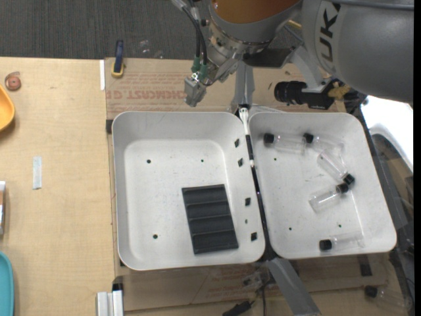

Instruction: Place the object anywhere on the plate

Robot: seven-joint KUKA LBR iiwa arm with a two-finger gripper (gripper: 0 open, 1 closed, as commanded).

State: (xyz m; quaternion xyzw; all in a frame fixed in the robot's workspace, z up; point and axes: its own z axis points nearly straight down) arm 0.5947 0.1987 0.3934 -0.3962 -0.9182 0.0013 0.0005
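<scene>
A black ribbed plate [209, 218] lies flat in the left white bin [131, 176], toward its front right. Several clear vials with black caps are scattered in the right bin [375, 196]: one near the back [287, 142], one in the middle right [331, 193] and one at the front [337, 243]. My gripper [243, 101] hangs above the back rim where the two bins meet, well above the vials and apart from the plate. Nothing can be seen held in it.
The bins rest on cardboard [158, 87] on a wooden bench [52, 150]. A blue-handled clamp [118, 56] sits at the cardboard's back left corner. An orange object [5, 110] and a blue one [5, 285] lie at the far left edge.
</scene>
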